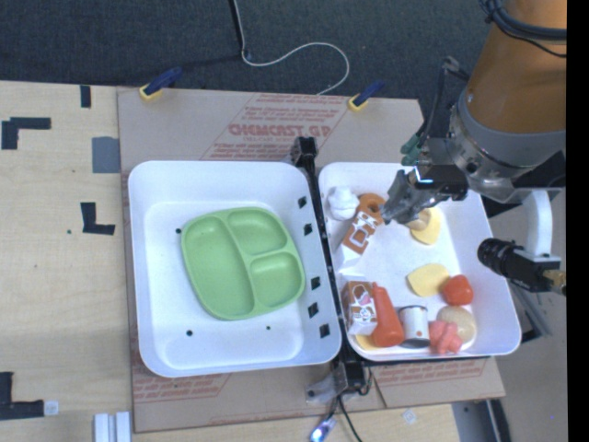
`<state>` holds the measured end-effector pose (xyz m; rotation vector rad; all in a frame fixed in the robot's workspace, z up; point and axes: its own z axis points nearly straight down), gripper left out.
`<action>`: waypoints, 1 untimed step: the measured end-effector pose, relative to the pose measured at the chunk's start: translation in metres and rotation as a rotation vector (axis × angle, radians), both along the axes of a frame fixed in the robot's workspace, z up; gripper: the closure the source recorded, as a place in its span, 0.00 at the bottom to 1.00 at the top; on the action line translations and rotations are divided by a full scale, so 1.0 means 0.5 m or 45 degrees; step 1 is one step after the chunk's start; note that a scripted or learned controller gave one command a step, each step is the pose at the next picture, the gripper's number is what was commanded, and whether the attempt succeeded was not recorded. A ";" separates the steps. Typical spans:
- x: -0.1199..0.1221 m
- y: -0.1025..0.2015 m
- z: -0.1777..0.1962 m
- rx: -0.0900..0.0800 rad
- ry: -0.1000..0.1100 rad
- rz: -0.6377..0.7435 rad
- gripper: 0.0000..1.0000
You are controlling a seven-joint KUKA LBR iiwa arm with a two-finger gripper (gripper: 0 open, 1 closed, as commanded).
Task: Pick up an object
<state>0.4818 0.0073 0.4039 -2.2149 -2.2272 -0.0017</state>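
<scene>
Yellow, smooth and rounded, the toy piece (425,229) just beside my gripper (405,203) could squirt sideways; whether I grasp anything, I cannot tell.

Light wooden bench (55,274), brown cardboard sheet (267,127) laid flat on it, two white bins (156,187) side by side on the cardboard
</scene>
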 end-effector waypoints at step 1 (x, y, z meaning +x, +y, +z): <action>0.004 0.135 0.032 0.000 0.001 0.004 1.00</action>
